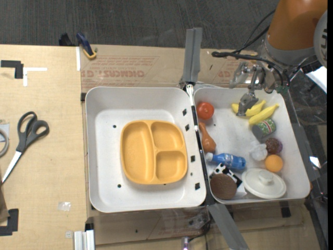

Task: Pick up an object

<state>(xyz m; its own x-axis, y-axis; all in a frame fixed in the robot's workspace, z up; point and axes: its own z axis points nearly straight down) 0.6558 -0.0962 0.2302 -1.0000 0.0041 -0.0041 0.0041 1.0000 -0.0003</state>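
Over in the right bin (296,139), the gripper (248,99) hangs near the far wall, its metal fingers (244,106) coming down right at the left end of a yellow banana bunch (257,111); honestly can't tell if they're apart or pinched on it, too small and cluttered there. That glossy white plastic bin is pretty packed: a shiny round red tomato (205,110), an orange-brown drumstick shape (207,138), a blue bottle (229,161) lying on its side, a fuzzy brown coconut-looking ball (223,186), a round white lid with a knob (264,183), a smooth orange ball (273,163), a dark purple fruit (273,146) and a greyish can with a green label (263,129) just beside the bananas. The left bin (99,139) holds a yellow divided plate (154,151) with three compartments and rounded corners. Out on the pale wood worktop (41,191), black-handled scissors (23,139) lie well apart from it all.
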